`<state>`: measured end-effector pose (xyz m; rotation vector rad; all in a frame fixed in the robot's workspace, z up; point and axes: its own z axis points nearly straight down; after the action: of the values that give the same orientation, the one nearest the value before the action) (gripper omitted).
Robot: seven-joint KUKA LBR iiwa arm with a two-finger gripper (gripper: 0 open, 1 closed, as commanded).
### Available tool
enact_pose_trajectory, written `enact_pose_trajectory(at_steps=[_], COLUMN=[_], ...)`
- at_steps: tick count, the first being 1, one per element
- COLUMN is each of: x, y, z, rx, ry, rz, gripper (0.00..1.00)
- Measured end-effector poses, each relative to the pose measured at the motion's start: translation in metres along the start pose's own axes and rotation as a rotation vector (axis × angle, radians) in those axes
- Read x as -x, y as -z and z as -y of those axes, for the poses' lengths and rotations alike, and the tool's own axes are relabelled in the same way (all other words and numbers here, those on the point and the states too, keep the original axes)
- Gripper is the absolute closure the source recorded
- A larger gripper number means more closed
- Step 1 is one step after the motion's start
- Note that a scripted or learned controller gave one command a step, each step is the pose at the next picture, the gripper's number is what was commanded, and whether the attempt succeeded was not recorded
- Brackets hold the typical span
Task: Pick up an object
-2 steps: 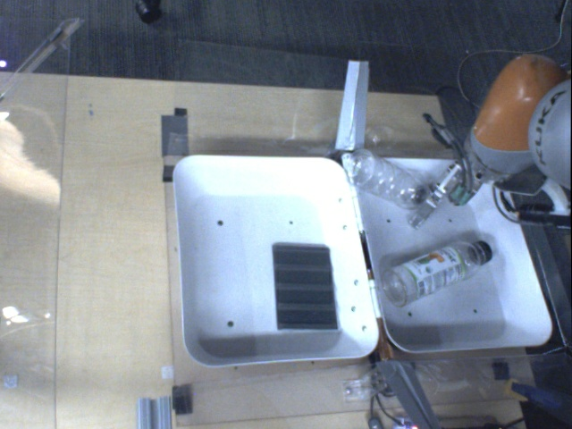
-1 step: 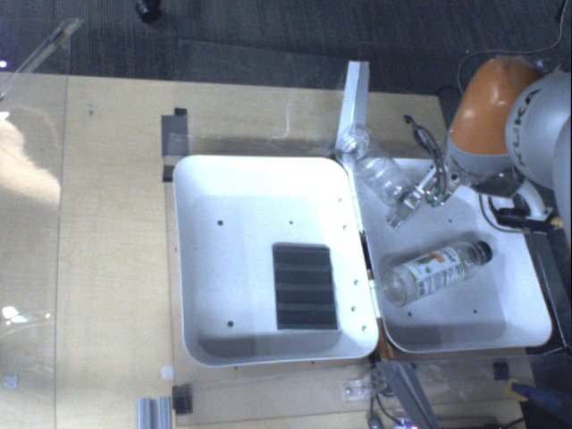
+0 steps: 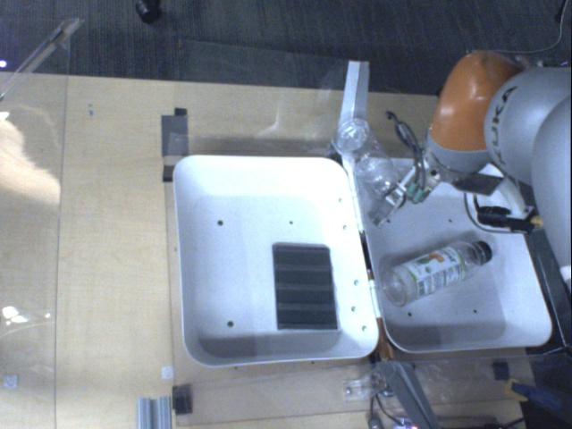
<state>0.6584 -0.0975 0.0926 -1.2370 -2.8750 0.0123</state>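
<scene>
Arm half out of sight at the right edge

The grey arm (image 3: 536, 114) runs off the frame, its bulk covering the right bin's (image 3: 465, 329) far corner; the gripper (image 3: 402, 190) is too small and cluttered to read, and the clear bottle (image 3: 362, 155) blurs against the divider.

We see a light wooden desk (image 3: 98, 266) under dark ribbed floor (image 3: 268, 16) along the top; a clear panel (image 3: 36, 52) at left catches bright glare.
</scene>
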Motion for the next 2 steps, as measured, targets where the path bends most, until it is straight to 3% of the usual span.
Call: enact_pose_trajectory(at_steps=[1, 2], x=[-0.001, -0.028], y=[0.01, 0.095], z=[-0.001, -0.035], rx=[0.0, 0.02], ry=[0.003, -0.169], rz=[-0.002, 0.013], gripper=[1.0, 1.0])
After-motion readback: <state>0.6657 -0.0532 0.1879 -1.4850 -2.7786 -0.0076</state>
